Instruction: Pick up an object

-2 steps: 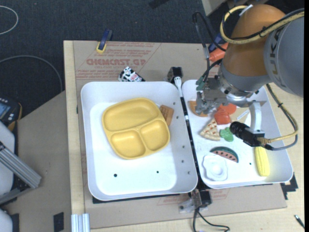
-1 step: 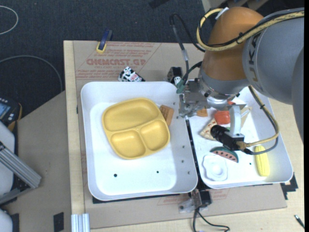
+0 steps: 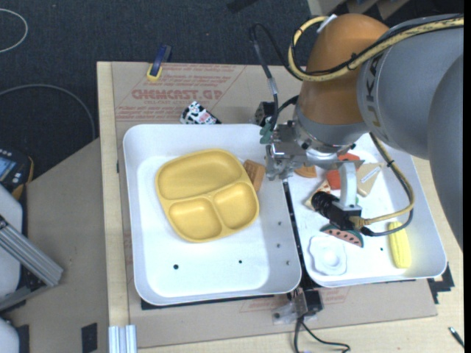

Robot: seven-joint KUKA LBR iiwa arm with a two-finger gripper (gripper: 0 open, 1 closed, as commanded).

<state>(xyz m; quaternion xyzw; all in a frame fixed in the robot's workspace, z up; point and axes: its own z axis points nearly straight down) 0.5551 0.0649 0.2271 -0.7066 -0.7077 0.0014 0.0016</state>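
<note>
Low over the shared wall between the left bin [image 3: 147,271] and the right bin [image 3: 372,265]: the hand [image 3: 278,162]. Cannot tell whether wide or narrow, tucked as it is under the wrist; nothing seen held. Just beside it, in the left bin and touching the right rim of the yellow divided plate [image 3: 206,195]: a small tan wedge [image 3: 254,173], the likeliest target. Probably light, stiff toy plastic, so apt to skid or tip against the plate. Best taken across its narrow sides, clear of the plate's rim. Farther off in the right bin: a long yellow piece [image 3: 399,245] and a round white piece [image 3: 327,256].
</note>
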